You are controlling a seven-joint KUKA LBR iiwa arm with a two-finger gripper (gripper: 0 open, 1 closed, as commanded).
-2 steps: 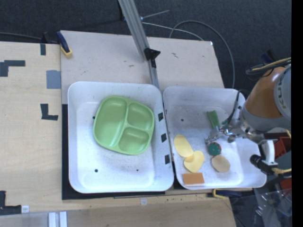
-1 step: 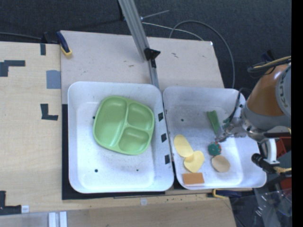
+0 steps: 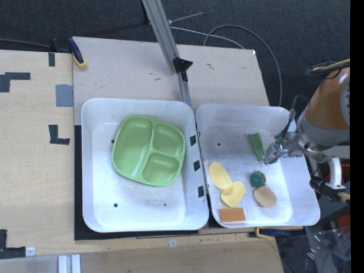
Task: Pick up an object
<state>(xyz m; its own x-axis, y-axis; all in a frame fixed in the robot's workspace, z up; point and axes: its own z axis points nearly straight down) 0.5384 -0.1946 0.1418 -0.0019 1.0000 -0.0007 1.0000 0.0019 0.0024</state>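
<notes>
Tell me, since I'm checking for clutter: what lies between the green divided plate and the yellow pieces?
In the camera view, between the green divided plate and the yellow pieces run the two bins' adjoining rims, carrying small dark marks.

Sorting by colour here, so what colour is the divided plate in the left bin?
Light green; the plate shows best in the camera view.

Arm [image 3: 333, 104] cut off by the right edge; finger spacing of gripper [image 3: 273, 154] too small to resolve; lower end of green block [image 3: 256, 145] partly hidden behind it.
</notes>
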